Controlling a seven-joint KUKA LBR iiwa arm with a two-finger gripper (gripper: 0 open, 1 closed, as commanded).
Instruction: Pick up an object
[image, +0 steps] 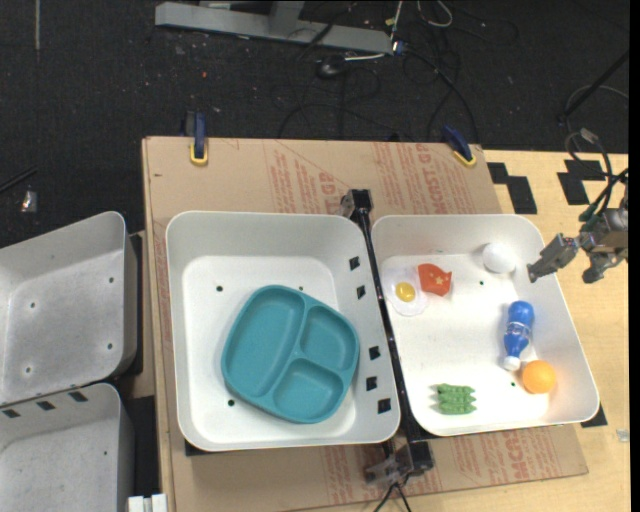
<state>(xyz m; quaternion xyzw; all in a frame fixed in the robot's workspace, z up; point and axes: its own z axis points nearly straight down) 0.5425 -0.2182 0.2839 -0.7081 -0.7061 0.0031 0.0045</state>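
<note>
Right bin (560, 400): green toy (455, 399) nearest, orange ball (538, 377), blue bottle (517, 331), fried egg (405, 294), red piece (434, 279), white ball (497, 257) farthest.
Left bin (200, 250): teal divided plate (290, 353).
Gripper (575, 258): at the right bin's far right rim, fingers spread, clamping nothing.
Cut off: arm, at frame edge.

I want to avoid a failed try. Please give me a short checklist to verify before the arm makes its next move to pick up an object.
1. Objects lie in the right bin: ok, white ball, blue bottle, orange ball, green toy, red piece.
2. Gripper is free of any object: ok, nothing between its fingers.
3. Gripper is over the bin: not ok, it sits at the right rim.
4. Nearest target stands alone: ok, white ball touches nothing.
5. Bottle and orange ball are apart: not ok, they look touching.
</note>
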